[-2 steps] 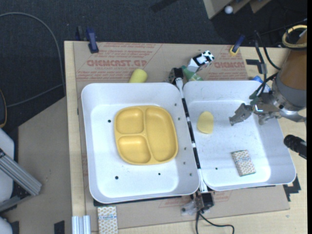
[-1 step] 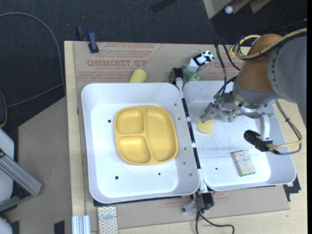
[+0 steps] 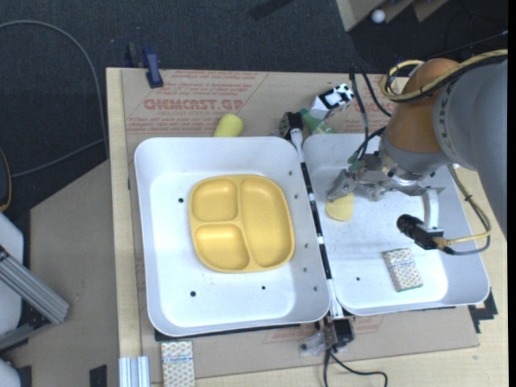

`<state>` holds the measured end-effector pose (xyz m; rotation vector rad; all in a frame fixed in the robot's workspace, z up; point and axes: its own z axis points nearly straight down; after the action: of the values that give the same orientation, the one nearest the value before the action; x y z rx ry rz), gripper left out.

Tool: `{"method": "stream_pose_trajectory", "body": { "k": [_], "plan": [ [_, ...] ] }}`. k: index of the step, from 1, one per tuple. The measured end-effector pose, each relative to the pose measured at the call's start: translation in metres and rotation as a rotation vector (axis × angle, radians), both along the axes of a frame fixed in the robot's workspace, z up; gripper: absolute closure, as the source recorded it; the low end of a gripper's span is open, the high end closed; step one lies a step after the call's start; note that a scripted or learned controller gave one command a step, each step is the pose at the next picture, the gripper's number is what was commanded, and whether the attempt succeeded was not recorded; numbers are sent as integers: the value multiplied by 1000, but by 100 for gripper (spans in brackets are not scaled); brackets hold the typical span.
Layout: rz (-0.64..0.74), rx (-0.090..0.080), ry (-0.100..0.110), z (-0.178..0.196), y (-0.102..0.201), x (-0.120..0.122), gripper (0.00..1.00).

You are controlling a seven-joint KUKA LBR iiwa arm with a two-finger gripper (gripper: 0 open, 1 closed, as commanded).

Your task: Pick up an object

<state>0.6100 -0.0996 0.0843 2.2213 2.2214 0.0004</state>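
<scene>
In the right bin point(image 3: 459, 285) lie a pale yellow chunk point(image 3: 342, 209) near the left wall and a small patterned packet point(image 3: 402, 268) toward the front. My gripper point(image 3: 379, 200) hangs low over the back half of this bin, open, with its fingers spread wide and nothing between them. Its left fingertip point(image 3: 334, 192) is just above and beside the yellow chunk. The packet lies apart from it, further to the front right. The left bin point(image 3: 161, 289) holds a yellow divided plate point(image 3: 240, 222).
Behind the bins, on the cardboard, lie a yellow cylinder point(image 3: 229, 125), a blue clip point(image 3: 151, 67) and a black and white item point(image 3: 332, 100). A black cable point(image 3: 451, 244) loops over the right bin. Another patterned packet point(image 3: 177, 363) rests at the front edge.
</scene>
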Motion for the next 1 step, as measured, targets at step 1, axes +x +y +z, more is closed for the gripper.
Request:
{"method": "stream_pose_trajectory", "body": {
  "k": [1],
  "plan": [
    [0, 1, 3, 0, 7, -9, 0]
  ]
}}
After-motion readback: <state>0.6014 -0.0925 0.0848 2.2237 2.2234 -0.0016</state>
